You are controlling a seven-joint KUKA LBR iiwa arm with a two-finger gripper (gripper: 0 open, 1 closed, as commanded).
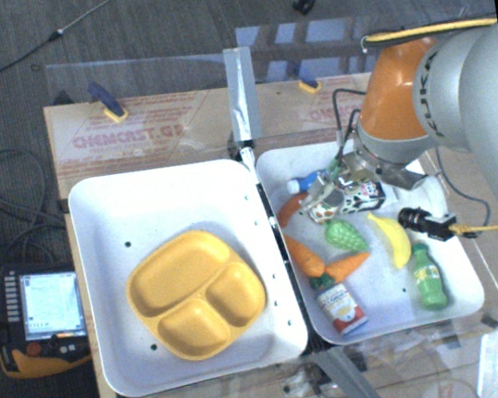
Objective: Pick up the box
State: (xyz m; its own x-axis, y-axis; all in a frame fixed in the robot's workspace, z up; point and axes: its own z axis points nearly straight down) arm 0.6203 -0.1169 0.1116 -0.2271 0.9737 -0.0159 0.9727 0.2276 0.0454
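Observation:
The box [362, 195] is a small white carton with black patches, lying in the upper middle of the right bin [462, 300]. My gripper [329, 190] hangs from the grey arm with the orange band and is low in the bin, right at the box's left end. Its tip overlaps the box and a white bottle with a blue cap [300, 183], so what it touches is hidden.
In the right bin lie two carrots [303, 256], a green bumpy fruit [346, 235], a banana [393, 237], a green bottle [426, 278] and a ketchup bottle [339, 304]. The left bin [102, 217] holds a yellow divided tray [196, 292].

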